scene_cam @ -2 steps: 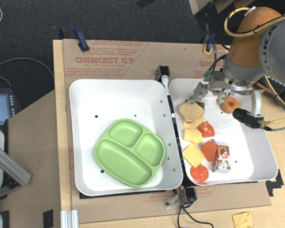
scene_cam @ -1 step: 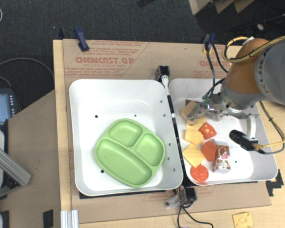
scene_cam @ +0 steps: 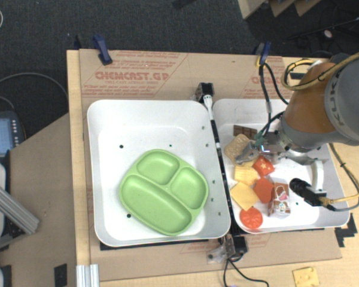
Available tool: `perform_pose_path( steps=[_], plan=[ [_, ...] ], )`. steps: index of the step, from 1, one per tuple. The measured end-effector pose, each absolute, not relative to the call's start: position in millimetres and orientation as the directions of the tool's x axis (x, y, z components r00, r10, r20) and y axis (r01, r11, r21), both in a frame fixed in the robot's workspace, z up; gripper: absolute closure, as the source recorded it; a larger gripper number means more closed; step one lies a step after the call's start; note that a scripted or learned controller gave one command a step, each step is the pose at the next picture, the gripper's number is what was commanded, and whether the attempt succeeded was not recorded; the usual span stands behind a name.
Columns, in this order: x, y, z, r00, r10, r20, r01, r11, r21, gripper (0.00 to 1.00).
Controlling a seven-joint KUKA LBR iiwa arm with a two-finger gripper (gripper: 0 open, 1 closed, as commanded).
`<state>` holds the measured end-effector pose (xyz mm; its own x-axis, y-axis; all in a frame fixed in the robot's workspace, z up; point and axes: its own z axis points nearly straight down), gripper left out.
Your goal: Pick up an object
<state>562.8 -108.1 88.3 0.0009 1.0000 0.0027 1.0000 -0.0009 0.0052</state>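
Observation:
The right bin [scene_cam: 299,220] holds a cluster of toy food. A tan bread-like piece [scene_cam: 237,145] lies at the cluster's top left, with a dark brown bar [scene_cam: 242,130] behind it. Two yellow cheese pieces [scene_cam: 246,174] [scene_cam: 243,195] lie below them. A red chunk [scene_cam: 264,166] and an orange-red piece [scene_cam: 263,189] sit in the middle. A round red tomato [scene_cam: 251,219] is at the front, beside a red and white packet [scene_cam: 280,200]. My gripper [scene_cam: 256,152] is low in this bin, right above the red chunk and next to the tan piece.
The left bin [scene_cam: 107,130] carries a green divided plate [scene_cam: 163,190] toward its front. The grey arm with its orange band [scene_cam: 308,109] covers the right bin's back right part. A black divider rail [scene_cam: 215,137] runs between the bins.

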Motion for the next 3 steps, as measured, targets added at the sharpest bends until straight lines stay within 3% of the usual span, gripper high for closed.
perform_pose_path(
  steps=[1, 2, 3],
  plan=[
    [537.4, -105.1, 84.9, 0.001, 1.0, 0.002, 1.0, -0.001, -0.003, 0.0],
    [538.8, -106.4, 95.4, 0.003, 1.0, -0.001, 1.0, -0.003, 0.002, 1.0],
    [538.5, -106.4, 94.9, 0.002, 1.0, -0.001, 1.0, -0.002, 0.001, 0.0]
  ],
)
